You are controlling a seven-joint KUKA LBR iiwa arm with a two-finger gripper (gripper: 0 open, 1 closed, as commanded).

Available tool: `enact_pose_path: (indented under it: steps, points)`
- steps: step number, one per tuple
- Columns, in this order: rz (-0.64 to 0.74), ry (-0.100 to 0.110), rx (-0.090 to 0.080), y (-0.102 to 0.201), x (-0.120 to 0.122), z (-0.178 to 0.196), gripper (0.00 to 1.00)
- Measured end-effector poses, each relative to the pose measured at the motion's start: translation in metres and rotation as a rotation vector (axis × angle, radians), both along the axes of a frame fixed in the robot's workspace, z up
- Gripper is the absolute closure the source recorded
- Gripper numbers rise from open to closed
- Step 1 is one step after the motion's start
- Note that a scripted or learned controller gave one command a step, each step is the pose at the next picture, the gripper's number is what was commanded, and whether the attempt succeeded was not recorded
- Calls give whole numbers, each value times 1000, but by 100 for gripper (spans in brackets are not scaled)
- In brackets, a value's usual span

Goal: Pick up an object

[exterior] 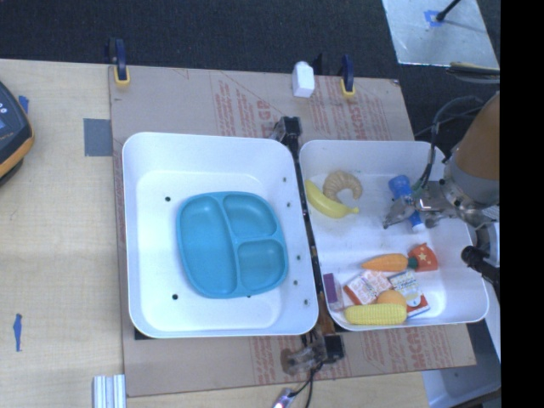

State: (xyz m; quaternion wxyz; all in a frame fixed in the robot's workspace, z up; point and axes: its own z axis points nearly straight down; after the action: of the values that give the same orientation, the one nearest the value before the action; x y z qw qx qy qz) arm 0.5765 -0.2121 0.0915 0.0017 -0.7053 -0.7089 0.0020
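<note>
The right bin [442, 155] holds several toy foods. A yellow banana [330, 202] and a tan croissant [344, 184] lie at its left. An orange carrot [385, 263], a red piece [423, 257], a yellow corn cob [374, 314] and some small packets [367, 287] lie near its front. A blue object [399, 185] sits at the right, with a bit of blue also below the metal parts. My gripper [410, 212] reaches in from the right and sits low, right against this blue object. The arm's wrist hides part of the object.
The left bin [136, 228] holds a blue divided plate [232, 243]. A purple item [331, 289] lies by the right bin's left wall. Clamps [121, 62] and a white block [303, 78] stand at the bench's back edge. A device [13, 134] sits at far left.
</note>
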Motion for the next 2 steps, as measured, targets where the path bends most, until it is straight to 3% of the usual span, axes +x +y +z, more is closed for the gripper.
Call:
enact_pose_path:
  steps: [1, 2]
  points:
    - [-1, -4, 1, 16, 71, 1, 0]
    - [-1, 0, 0, 0, 0, 0, 0]
